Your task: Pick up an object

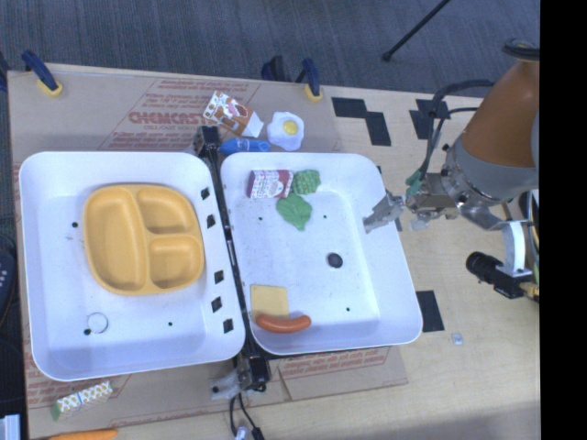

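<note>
Hot dog point(282, 322), "CHEMCAST" cardboard point(165, 117), gripper point(383, 213)

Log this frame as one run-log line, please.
stage: approach | gripper: over right bin's right rim, holding nothing | nearest item: green toy | left bin: yellow tray | pick: not yet done

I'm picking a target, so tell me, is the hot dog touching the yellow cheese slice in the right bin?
Touching. The camera view shows the hot dog lying against the lower edge of the cheese slice, no white floor between them.

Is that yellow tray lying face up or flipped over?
Face up: the yellow tray shows its three hollow compartments, lying flat in the left bin.
</note>
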